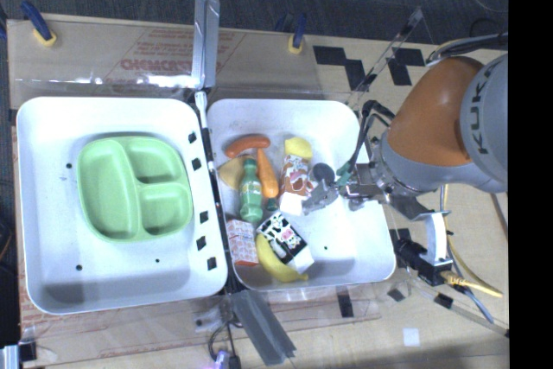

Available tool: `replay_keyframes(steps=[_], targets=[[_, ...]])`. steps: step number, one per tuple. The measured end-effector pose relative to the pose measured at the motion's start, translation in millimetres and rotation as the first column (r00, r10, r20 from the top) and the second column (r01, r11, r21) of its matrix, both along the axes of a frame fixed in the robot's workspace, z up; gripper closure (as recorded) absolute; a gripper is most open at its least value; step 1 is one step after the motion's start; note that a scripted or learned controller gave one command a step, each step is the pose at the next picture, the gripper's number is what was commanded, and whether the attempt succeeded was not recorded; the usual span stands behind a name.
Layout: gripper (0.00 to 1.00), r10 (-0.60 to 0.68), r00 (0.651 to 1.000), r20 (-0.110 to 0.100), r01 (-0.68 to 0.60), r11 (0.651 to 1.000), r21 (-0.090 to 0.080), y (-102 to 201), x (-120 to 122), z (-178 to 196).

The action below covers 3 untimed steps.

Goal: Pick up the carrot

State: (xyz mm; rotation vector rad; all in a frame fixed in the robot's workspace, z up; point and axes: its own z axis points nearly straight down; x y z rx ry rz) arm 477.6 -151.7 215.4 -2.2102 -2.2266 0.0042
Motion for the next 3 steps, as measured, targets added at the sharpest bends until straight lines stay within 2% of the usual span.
replay_keyframes(steps=[1, 2, 3], targets=[[0.00, 0.000, 1.000, 0.000, 0.000, 1.000, 0.000, 0.0, 0.0, 0.0], [0.00, 0.242, 0.970, 0.026, -0.242, 0.970, -0.011, 34.4, 77.8, -103.6], [0.00, -0.058, 0.998, 0.031, 0.059, 0.998, -0.007, 51.4, 135.2, -108.3]])
